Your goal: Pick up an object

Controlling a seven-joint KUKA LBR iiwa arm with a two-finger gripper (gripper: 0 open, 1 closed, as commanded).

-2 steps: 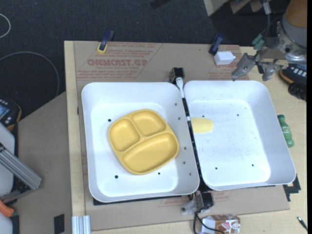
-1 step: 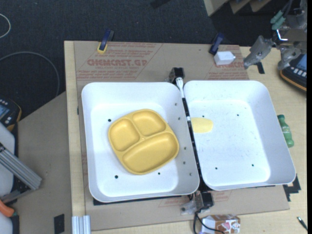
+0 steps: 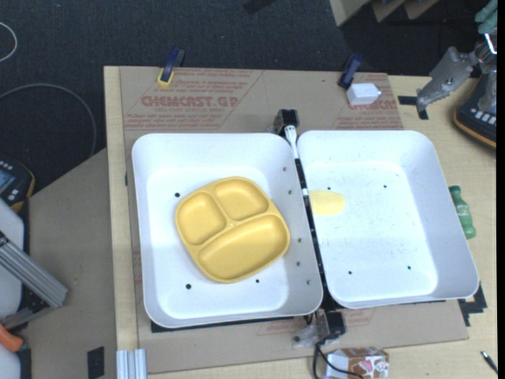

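A yellow divided plate [image 3: 230,229] with three compartments lies flat in the left white bin [image 3: 150,172], a little left of that bin's middle. A small pale yellow patch [image 3: 326,203] sits on the floor of the right white bin [image 3: 418,212], close to its left wall; I cannot tell whether it is an object or a reflection. My gripper [image 3: 443,79] appears as a grey metal part at the far upper right, beyond the right bin's back corner, well away from both bins and holding nothing that I can see.
The bins stand side by side on a cardboard sheet [image 3: 237,93]. A small white block [image 3: 363,94] lies behind the right bin, and a green object [image 3: 462,212] lies along its right rim. Blue clamps [image 3: 168,67] hold the sheet's back edge.
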